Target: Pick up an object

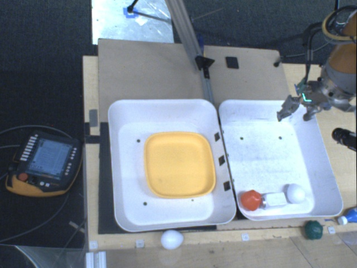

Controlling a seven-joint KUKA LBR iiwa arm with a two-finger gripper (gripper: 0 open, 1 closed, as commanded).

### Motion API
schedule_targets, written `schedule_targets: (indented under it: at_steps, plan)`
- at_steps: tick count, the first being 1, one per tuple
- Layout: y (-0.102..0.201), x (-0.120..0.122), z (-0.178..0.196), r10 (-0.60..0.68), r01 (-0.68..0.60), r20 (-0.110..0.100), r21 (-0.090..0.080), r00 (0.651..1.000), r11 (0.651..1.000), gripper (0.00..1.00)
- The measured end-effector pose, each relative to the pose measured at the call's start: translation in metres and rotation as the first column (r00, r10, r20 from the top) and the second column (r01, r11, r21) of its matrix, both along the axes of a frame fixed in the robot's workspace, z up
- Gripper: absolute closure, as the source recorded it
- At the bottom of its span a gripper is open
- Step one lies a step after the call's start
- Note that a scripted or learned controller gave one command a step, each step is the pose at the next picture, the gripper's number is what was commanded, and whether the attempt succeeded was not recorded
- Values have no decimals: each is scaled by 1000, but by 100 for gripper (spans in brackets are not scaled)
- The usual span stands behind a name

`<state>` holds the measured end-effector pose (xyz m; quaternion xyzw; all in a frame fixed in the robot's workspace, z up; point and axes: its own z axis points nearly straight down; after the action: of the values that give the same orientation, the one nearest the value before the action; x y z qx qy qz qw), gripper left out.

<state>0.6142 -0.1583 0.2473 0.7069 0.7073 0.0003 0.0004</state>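
Well below my tool (299, 111), at the right bin's (262, 149) near wall, lay the red ball (251, 200). The tool hung wide, holding nothing; I'd centre above the ball before descending.

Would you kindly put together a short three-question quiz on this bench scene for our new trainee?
1. True or false: the yellow plate lies in the left bin.
2. Which lies closest to the orange ball in the right bin? A) white block B) white ball C) green ball
3. Fill in: the tool is over the right bin's ____ edge (far or near).

Key: 1 true; 2 A; 3 far.
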Motion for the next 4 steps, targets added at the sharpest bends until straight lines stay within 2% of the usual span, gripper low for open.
schedule_targets:
  at_steps: [1,2,4]
  plan:
    - [0,0,0,0,0,0,0,1000,1000,0]
    - [4,4,-61,0,0,-5,1,1000,1000,0]
    - [13,-4,-159,0,0,-4,1,1000,1000,0]
